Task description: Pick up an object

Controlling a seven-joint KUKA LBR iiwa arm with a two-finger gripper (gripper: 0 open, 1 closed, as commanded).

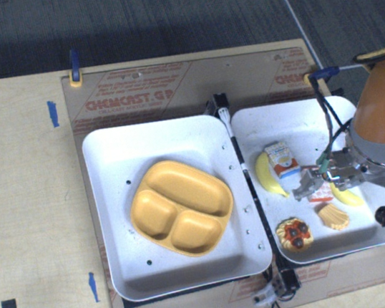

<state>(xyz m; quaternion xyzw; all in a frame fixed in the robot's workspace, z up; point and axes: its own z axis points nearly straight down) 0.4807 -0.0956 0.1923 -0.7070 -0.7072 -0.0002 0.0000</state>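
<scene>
My pincer (312, 185) hangs low in the right bin (295, 115); I cannot tell how it stands. Just beside it lie a small carton (281, 157), a banana (267, 175), a ridged yellow piece (334, 217) and a round tart (294, 233). The left bin (106, 156) holds a yellow three-part tray (180, 207).
</scene>
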